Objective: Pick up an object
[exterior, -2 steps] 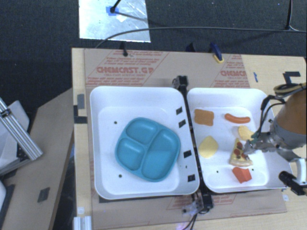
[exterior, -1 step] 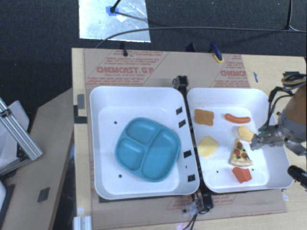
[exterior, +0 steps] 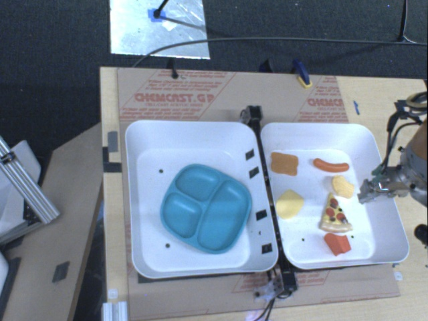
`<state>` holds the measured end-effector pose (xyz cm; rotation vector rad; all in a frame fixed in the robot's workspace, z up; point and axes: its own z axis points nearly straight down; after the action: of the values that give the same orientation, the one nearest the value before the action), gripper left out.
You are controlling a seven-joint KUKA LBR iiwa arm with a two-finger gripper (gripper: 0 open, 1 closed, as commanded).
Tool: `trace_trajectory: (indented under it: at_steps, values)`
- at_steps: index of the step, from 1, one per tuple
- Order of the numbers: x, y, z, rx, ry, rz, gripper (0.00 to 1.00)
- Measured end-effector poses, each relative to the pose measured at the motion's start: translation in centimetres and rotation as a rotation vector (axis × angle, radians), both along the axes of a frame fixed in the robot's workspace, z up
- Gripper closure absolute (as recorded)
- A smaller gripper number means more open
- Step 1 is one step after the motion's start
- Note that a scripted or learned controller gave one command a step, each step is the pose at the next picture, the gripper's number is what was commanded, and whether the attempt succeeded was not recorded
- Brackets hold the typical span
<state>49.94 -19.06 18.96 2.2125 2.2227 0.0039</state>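
Approach is the step in hand, as you can judge from where the gripper (exterior: 366,194) stands: at the right wall of the right bin (exterior: 391,246), low over the rim, with nothing between its fingers. Whether it is spread or pressed together you cannot tell, because the metal parts are small and blurred there.

Things to pick lie all in this right bin. Nearest to the gripper is the pale yellow piece (exterior: 343,186), just beside it, and the pizza slice (exterior: 334,215) lies a little below. The sausage (exterior: 331,165), the orange toast (exterior: 284,164), the yellow chunk (exterior: 290,204) and the red piece (exterior: 338,244) are further away. The left bin (exterior: 144,146) holds the blue divided plate (exterior: 206,208).

For the next move, you need to bring the gripper inward over one chosen piece, probably the pale yellow one, center it and go down.
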Motion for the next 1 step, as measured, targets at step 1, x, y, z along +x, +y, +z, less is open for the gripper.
trace_trajectory:
  at_steps: [1]
  values:
    - [0.16, -0.04, 3.76, 0.000, 0.000, 0.000, 1.00]
